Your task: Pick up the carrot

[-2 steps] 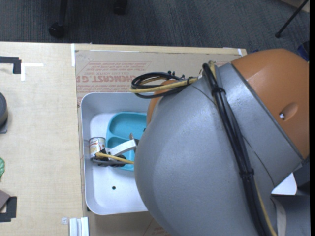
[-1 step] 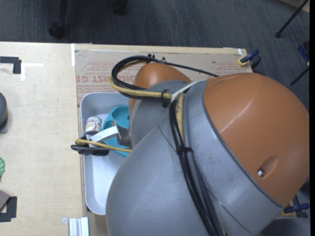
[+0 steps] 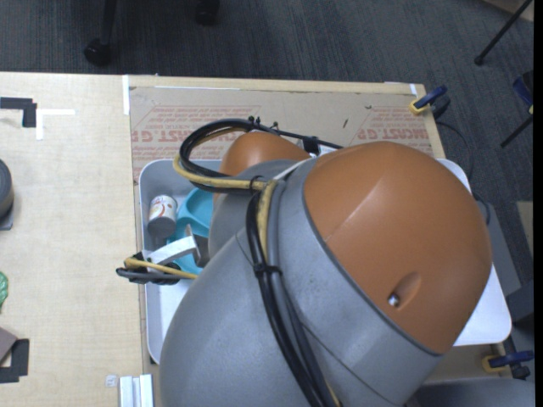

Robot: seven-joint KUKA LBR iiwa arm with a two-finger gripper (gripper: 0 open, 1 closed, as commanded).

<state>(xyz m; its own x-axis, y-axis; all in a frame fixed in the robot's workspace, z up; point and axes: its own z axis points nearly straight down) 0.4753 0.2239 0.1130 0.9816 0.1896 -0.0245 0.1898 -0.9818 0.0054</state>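
Your big grey arm with the orange cap (image 3: 339, 278) covers most of the shallow white bin (image 3: 149, 312). You cannot tell where the carrot lies. Beside the small grey-and-white can (image 3: 161, 214) and teal plastic piece (image 3: 197, 210), descend slowly and confirm the target first.

A small can (image 3: 161, 214) lies in the white bin (image 3: 151, 312), next to something blue (image 3: 197, 210). A yellow clamp (image 3: 430, 100) grips the brown cardboard (image 3: 254, 113) behind the bin.
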